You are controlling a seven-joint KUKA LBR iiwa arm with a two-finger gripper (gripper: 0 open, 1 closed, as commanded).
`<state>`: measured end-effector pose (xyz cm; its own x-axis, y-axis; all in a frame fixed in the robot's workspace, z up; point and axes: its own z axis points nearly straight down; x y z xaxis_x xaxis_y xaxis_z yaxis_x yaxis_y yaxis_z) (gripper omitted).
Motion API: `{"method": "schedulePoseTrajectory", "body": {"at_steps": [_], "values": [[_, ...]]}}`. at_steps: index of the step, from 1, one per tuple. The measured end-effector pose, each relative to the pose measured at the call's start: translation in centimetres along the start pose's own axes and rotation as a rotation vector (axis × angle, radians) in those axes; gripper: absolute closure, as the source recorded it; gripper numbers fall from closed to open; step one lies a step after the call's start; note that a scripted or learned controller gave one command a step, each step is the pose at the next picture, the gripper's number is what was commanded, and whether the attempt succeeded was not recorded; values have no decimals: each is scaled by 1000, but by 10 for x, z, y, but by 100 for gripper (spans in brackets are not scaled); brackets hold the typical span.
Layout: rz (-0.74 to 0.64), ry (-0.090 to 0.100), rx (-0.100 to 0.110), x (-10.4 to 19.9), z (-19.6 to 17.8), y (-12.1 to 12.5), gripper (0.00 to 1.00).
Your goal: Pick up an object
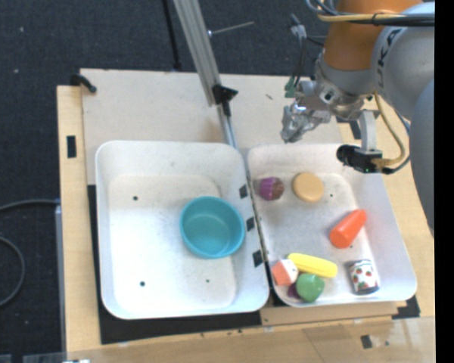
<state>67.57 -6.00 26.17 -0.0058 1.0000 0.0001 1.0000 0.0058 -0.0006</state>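
My gripper (293, 127) hangs above the far rim of the right bin (386, 225), with nothing visible between its fingers. In that bin lie a purple round object (270, 188), a tan disc (309, 187), an orange cone-like piece (347, 228), a yellow banana-shaped piece (312, 265), a green object (309, 287), a small red-orange and white piece (284, 271) and a small printed can (362, 276). The purple object and the tan disc sit closest to the gripper, just in front of it.
The left bin (136, 225) holds a blue bowl (211, 227) near its right wall. A slanted metal pole (204, 59) rises behind the bins. Cables and a black fitting (359, 158) hang at the arm's wrist over the right bin's far right corner.
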Motion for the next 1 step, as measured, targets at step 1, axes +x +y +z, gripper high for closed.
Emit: {"method": "schedulePoseTrajectory", "body": {"at_steps": [1], "values": [[0, 0, 0, 51, 14, 6, 100]]}}
